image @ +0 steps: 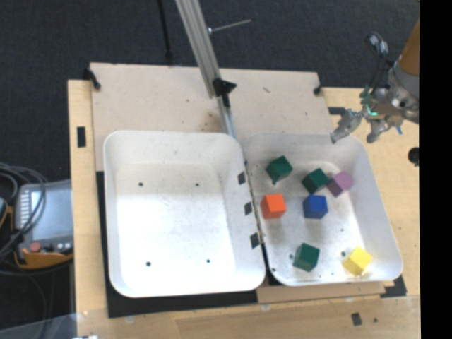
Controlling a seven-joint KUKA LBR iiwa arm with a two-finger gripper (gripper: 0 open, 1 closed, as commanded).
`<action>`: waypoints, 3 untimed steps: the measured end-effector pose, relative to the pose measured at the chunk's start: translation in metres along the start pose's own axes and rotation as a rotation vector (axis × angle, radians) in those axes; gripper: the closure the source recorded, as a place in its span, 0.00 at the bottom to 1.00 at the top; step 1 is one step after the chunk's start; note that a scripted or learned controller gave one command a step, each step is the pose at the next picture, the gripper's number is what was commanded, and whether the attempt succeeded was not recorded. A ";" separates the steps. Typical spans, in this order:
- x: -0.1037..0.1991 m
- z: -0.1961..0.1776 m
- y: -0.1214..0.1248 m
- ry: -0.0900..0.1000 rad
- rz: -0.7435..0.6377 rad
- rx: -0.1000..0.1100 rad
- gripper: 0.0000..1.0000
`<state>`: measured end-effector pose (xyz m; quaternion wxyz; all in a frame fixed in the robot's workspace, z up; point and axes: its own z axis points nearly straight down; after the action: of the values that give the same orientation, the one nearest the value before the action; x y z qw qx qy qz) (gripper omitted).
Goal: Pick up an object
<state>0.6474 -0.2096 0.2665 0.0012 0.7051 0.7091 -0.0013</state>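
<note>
We see the end effector (359, 127) hanging over the far right corner of the right bin (381, 210), just past its rim, with its two fingers spread apart and nothing between them. The arm comes in from the right edge of the bench (85, 189).

Below and toward the near side, the right bin carries seven small blocks. The purple block (342, 182) lies nearest the end effector, touching a dark green block (315, 181). The blue block (315, 206) sits just beside that pair. Another green block (280, 169) and the orange block (273, 205) lie toward the bin's left wall. A third green block (306, 256) and the yellow block (357, 261) rest near the front rim, well apart from the others.

In our judgement the approach has not yet begun. We would pick a block with free space on two sides, such as the yellow or the orange, centre the open fingers over it, align them with its flat faces, and descend straight before closing. The touching purple and green pair looks risky.

The left bin (113, 189) stands alongside.
</note>
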 end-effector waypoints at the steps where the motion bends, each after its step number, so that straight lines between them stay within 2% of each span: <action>1: -0.001 0.050 -0.010 0.002 0.006 0.003 0.00; 2: 0.000 0.111 -0.015 0.003 0.008 0.004 0.00; 3: -0.001 0.127 -0.011 -0.001 0.008 -0.013 0.00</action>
<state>0.6360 -0.2114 0.1396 0.0059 0.7078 0.7063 0.0030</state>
